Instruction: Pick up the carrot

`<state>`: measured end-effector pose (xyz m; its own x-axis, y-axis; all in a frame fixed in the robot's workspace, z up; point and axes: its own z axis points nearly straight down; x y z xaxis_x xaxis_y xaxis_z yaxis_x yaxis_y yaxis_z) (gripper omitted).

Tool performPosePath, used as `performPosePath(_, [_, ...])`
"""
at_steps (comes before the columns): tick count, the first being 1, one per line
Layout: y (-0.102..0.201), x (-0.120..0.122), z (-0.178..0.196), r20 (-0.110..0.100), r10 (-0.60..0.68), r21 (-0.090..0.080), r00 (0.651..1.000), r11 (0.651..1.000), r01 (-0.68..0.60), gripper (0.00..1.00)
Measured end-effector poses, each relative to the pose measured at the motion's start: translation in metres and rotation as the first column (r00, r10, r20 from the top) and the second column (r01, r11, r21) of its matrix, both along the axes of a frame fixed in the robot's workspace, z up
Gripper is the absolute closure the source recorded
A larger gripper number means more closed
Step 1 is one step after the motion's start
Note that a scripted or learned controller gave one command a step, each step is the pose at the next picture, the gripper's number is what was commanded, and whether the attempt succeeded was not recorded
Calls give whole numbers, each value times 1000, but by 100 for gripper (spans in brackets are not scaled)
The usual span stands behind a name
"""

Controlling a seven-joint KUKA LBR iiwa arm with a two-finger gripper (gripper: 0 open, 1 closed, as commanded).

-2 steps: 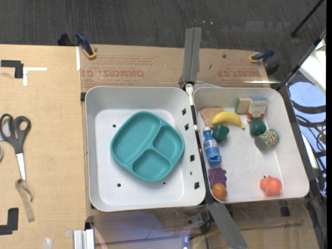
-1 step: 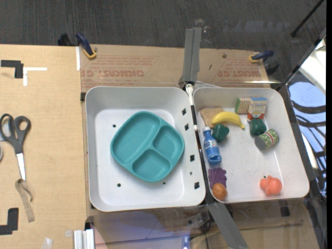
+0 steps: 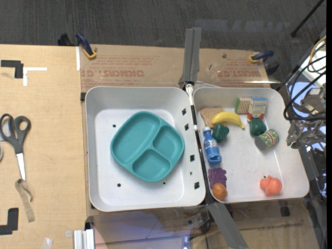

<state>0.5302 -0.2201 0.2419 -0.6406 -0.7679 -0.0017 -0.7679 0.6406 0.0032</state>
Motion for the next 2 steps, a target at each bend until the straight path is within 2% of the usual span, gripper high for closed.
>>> performPosePath(1, [-1, -11, 90, 4, 212, -1, 977, 977, -212, 100])
performPosePath(2, [-2, -33, 248, 4, 465, 1, 885, 885, -465, 100])
